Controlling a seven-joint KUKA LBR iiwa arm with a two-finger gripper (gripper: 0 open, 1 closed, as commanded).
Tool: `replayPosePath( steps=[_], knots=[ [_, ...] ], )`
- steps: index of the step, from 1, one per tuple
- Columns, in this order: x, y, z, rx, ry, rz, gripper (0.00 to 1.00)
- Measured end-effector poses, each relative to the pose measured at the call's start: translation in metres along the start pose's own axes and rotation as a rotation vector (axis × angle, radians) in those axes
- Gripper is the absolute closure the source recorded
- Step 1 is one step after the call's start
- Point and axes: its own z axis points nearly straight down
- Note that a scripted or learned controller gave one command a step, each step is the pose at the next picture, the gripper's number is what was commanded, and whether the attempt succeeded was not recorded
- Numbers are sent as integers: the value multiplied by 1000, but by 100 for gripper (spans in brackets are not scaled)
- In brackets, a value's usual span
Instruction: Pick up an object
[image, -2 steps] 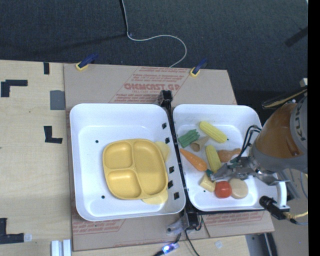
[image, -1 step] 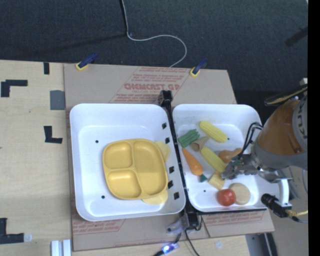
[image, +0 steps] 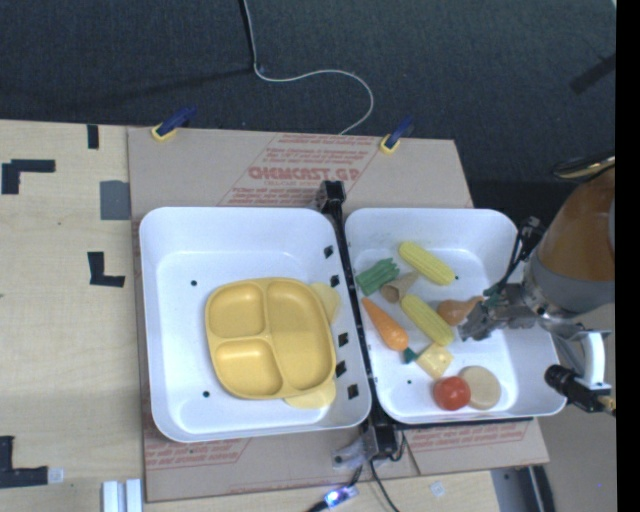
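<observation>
Right bin (image: 500, 235) holds the candidate objects: two corn cobs (image: 425, 262) (image: 427, 320), a carrot (image: 384, 323), a green piece (image: 377, 275), a yellow block (image: 434, 359), a red tomato (image: 451, 393) touching a beige round (image: 482, 386), and a brown piece (image: 457, 311) near the bin's middle. All lie loose, so any one could serve as the pick

Left bin (image: 160, 300) holds a yellow divided plate (image: 268, 335), lying over a second yellow piece (image: 325, 297) that juts out at the upper right and lower edge; its shape is mostly covered

Gripper (image: 478, 326) sits low over the right bin's right half, arm entering from the right, tip just beside the brown piece. Judged: lined up on that piece or the lower cob

Jaws: dark and small against the wrist; cannot tell how far apart they stand, or whether anything sits between them. Contact with the brown piece cannot be made out either

Arm body is cut off at the frame edge. Desk (image: 60, 330) to the left carries black marks
</observation>
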Motion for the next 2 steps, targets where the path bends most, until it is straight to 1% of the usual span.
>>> replayPosePath(
  steps=[1, 2],
  knots=[
    [0, -2, -43, 1, 0, 0, 100],
    [1, -1, -71, 2, 1, 0, 100]
  ],
)
